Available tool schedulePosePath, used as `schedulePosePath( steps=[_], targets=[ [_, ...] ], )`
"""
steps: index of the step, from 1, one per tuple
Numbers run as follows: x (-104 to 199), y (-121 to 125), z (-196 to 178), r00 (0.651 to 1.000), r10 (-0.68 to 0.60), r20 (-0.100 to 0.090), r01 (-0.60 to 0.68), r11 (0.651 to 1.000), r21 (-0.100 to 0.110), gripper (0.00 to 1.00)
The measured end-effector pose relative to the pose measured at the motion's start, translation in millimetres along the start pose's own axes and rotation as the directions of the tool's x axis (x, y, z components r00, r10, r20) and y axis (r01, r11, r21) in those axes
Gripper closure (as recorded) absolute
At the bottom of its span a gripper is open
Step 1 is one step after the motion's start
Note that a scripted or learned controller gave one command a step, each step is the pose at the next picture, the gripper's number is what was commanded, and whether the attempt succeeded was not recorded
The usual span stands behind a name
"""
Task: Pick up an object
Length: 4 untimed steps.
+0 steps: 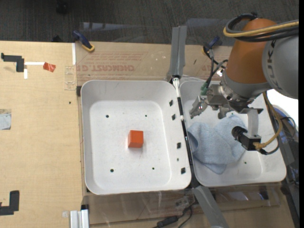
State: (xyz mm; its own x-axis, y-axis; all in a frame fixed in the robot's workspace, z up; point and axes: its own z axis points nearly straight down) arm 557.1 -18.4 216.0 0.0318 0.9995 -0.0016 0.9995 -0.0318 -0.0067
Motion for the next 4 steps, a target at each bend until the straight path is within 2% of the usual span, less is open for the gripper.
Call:
schedulePosePath(
  steps=[1,2,3,4],
  targets=[
    [-36,-44,28,0.999,0.032,-0.001,-0.032,0.999,0.001,0.0],
    [-1,-79,28,1.0,0.022,0.0,-0.022,1.0,0.001,0.0],
    [34,-79,-62,0.95,0.312,0.002,-0.312,0.95,-0.002,0.0],
    [33,-77,-67,0.951,0.31,0.009,-0.311,0.951,0.004,1.0]
  ],
)
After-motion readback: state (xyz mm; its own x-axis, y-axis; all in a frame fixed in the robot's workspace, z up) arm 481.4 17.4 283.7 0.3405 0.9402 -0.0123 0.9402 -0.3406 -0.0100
